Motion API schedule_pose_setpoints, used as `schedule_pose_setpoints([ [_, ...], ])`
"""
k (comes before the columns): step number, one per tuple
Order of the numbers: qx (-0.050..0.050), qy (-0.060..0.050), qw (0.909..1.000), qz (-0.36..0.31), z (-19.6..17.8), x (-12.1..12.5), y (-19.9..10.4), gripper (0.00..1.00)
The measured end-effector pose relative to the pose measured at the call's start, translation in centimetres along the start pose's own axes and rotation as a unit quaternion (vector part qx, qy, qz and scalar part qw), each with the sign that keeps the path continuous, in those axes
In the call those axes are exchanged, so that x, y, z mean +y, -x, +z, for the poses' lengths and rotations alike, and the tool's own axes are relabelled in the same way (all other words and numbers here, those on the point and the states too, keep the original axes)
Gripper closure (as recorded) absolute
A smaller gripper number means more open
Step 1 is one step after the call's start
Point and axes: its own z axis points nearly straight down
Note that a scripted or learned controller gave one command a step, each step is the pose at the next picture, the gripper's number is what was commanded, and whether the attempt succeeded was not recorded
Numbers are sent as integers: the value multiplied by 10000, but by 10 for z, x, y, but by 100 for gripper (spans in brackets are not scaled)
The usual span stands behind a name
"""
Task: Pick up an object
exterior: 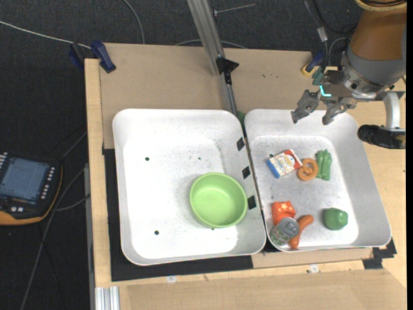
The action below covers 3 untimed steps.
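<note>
One gripper point(317, 109) spread above right bin point(368, 173), green bowl point(218, 199) left

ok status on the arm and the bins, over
Gripper open, holding nothing, above right bin far rim. Toys lie untouched in that bin. Green bowl in left bin.

We see two white bins: the left bin point(139, 141) and the right bin point(368, 173) both have tiny dark specks. A light green bowl point(218, 200) sits in the left one. In the right one we see a small carton point(282, 163) in red, white and blue, an orange ring point(308, 170), a dark green vegetable point(324, 164), a green ball-shaped toy point(335, 219) and an orange-red block point(282, 210). The arm point(381, 24) is orange and grey.
</note>
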Motion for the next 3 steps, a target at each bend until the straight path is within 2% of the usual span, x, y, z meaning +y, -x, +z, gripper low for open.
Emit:
schedule_pose_setpoints([
  [1, 0, -1, 10000, 0, 0, 0, 0, 0],
  [2, 0, -23, 10000, 4, 53, -5, 9, 0],
  [3, 2, -25, 10000, 0, 106, -11, 1, 0],
])
